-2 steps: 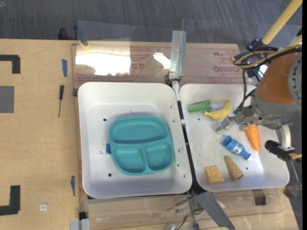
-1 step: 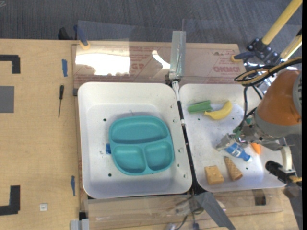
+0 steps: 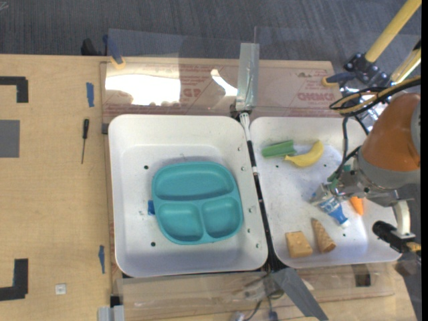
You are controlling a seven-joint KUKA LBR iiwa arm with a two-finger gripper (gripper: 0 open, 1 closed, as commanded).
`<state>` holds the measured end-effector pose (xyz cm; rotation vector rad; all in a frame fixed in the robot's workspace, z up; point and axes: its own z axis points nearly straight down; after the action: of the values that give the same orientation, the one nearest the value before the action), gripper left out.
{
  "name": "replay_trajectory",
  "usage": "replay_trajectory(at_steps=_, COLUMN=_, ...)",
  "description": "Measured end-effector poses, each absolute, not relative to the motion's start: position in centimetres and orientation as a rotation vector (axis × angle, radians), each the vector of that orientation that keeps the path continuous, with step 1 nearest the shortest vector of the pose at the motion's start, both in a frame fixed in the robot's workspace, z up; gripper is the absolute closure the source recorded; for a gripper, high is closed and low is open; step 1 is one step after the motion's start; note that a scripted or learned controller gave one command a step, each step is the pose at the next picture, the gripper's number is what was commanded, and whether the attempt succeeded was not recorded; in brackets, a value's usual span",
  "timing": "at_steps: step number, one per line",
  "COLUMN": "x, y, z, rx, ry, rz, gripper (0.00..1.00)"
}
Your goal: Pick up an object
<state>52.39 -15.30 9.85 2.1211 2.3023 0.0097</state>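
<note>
End effector [image 3: 332,191]: lowered into the right bin [image 3: 281,243], at its right side; finger state could not be told. Blue-and-white tube [image 3: 334,210]: lay just below the end effector, close to it or touching. Orange piece [image 3: 358,206]: just right of the tube. Banana [image 3: 305,156] and green stick [image 3: 277,148]: up and left of the end effector, side by side. Two tan blocks [image 3: 309,240]: below it, near the bin's front. Left bin [image 3: 127,179]: held a teal divided plate [image 3: 196,200], well to the left.
</note>
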Motion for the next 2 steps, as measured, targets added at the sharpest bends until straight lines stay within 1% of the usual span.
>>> replay_trajectory(at_steps=1, x=53.6, y=-6.4, z=18.8, rx=2.109, ry=2.321, rz=0.014, gripper=1.00)
replay_trajectory(at_steps=2, x=54.2, y=-2.8, z=26.0, rx=1.685, ry=2.644, rz=0.005, gripper=1.00)
